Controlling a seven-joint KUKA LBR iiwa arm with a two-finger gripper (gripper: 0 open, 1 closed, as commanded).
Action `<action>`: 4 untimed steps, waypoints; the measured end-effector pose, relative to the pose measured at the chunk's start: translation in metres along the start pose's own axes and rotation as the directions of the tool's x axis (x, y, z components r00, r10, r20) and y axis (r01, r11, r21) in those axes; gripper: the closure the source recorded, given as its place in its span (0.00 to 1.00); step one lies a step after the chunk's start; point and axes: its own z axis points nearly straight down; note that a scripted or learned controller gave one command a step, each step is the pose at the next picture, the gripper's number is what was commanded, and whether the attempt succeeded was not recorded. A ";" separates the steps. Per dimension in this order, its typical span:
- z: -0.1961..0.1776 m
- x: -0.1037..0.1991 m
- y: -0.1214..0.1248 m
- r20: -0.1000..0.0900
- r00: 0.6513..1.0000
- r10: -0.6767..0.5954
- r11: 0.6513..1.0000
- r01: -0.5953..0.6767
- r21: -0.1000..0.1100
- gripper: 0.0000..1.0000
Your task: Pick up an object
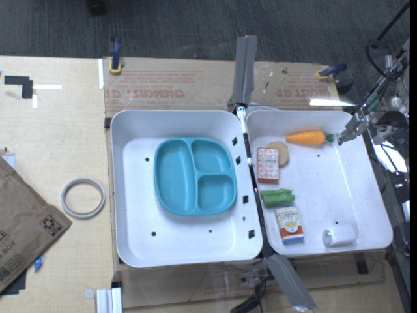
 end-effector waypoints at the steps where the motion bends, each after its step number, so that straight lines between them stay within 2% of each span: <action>1: 0.068 -0.008 0.054 0.001 0.999 -0.042 0.999 0.042 -0.002 0.00; 2: -0.089 -0.013 0.090 0.002 1.000 0.008 1.000 -0.008 -0.003 0.00; 3: -0.117 0.024 0.090 0.003 0.981 -0.192 0.981 0.192 -0.003 0.00; 4: 0.030 0.049 0.089 0.000 1.000 0.028 1.000 -0.028 -0.001 0.00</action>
